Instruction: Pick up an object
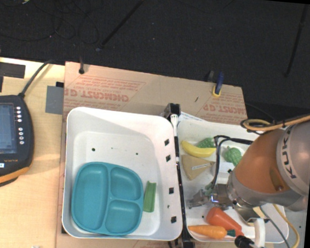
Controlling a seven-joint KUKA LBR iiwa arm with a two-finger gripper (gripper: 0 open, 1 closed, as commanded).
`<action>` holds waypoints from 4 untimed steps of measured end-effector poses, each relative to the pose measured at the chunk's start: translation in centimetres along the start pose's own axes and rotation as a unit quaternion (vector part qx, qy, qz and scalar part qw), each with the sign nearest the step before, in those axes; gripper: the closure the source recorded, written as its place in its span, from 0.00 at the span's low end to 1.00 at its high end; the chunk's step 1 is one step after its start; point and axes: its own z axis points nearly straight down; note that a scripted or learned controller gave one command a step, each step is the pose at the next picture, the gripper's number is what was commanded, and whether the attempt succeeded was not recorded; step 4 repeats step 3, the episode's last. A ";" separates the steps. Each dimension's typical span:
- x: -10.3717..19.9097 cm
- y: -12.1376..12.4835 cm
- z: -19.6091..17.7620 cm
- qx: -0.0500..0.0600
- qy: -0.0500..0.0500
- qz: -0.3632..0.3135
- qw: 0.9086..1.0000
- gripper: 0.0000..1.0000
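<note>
From my remote station, I see the gripper (201, 197) low in the right bin (184, 151); whether it is released or clenched I cannot tell. A toy carrot (207, 231) lies just beside it, a banana (198, 149) farther back. A teal divided plate (107, 198) sits in the left bin (89, 125).

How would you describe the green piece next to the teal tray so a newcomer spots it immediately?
Start at the left white bin. A teal divided tray lies in it. Just off the tray's right edge sits the small green block, upright and narrow, the only green thing in that bin.
</note>
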 end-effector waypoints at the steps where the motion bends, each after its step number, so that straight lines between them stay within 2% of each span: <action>1: -0.1 0.0 -1.0 0.000 0.000 0.000 1.000 1.00; 2: -7.4 4.8 1.0 -0.002 -0.002 -0.004 1.000 1.00; 3: -7.1 4.6 0.9 0.000 0.000 -0.005 1.000 0.00; 4: -7.1 4.6 0.9 0.000 0.000 -0.005 1.000 0.00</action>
